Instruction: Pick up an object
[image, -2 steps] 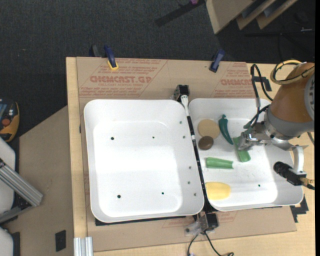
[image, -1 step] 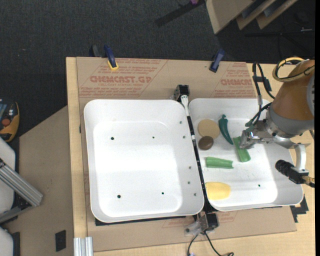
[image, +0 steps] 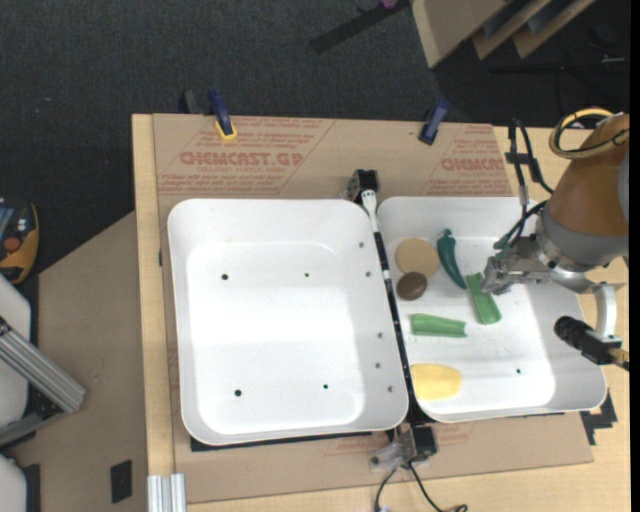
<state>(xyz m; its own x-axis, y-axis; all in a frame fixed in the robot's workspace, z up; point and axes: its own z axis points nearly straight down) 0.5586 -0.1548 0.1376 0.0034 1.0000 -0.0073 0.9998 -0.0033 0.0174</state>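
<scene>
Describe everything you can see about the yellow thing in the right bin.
The yellow thing is a smooth, rounded, pale yellow lump, somewhat longer than tall, lying flat on the floor of the right bin near its front left corner. It looks like plastic or foam, though that is hard to tell. It sits close to the bin's left wall; contact is unclear. A green piece lies just behind it, apart. The hand is farther back, away from it.
</scene>
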